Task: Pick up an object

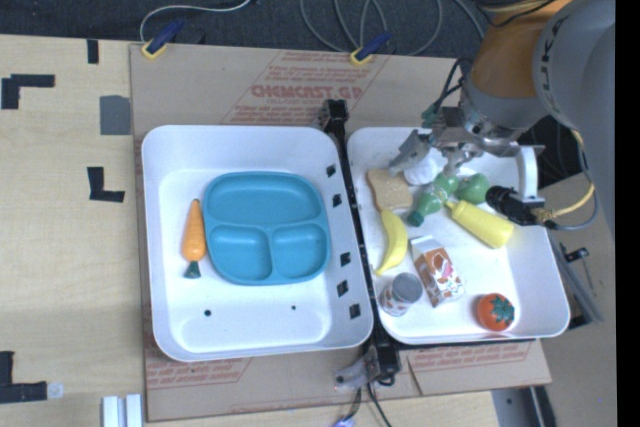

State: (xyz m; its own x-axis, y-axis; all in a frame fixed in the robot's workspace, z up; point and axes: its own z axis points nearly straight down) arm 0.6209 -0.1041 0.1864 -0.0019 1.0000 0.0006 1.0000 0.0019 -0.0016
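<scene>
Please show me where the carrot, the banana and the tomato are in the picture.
carrot [193, 230]: camera view, middle of its orange body, left bin.
banana [393, 242]: camera view, middle of its curved yellow body, right bin.
tomato [495, 311]: camera view, centre of its red top, right bin.

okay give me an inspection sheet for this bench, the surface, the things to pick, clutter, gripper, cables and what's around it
Surface: two white bins side by side on cardboard; left bin, right bin.
Job's things, left bin: blue divided plate; carrot beside it, toward the bin's left wall.
Job's things, right bin: banana, bread slice, green bottle, yellow bottle, small carton, can, tomato.
Clutter: nothing seen outside the bins.
Gripper: gripper low over the right bin's far end, above the green bottle; grasp cannot be judged.
Cables: grey cable looped behind the bench; thin white cable at far left.
Surroundings: dark floor behind; pale bench with black marks at left.
</scene>
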